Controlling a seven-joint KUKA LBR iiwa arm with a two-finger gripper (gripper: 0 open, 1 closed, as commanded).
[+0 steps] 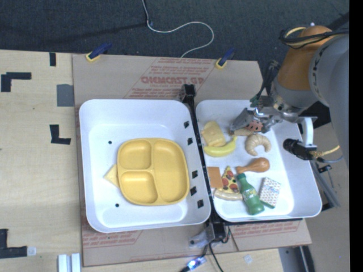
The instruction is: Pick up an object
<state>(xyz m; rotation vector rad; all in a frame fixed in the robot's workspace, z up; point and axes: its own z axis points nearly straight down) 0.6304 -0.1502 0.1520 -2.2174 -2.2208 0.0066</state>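
The right bin (300, 180) holds several toy foods: a yellow banana (222, 148), a pale yellow lump (212, 132), a croissant (258, 144), a drumstick (255, 166), a pizza slice (227, 183), a green bottle (249, 194), an orange cracker (214, 176) and a patterned packet (270, 191). My gripper (248, 126) hangs low over the bin's far part, just above the croissant and right of the pale lump. Its fingers look spread open, with a small tan piece (243, 132) showing beneath them. Nothing is visibly held.
The left bin (96, 152) holds a yellow divided plate (153, 171). A black divider with clips (195, 152) runs between the bins. A white cable (181, 27) lies on the dark floor behind the bench. The arm's grey and orange body (306, 67) stands over the right bin's far right corner.
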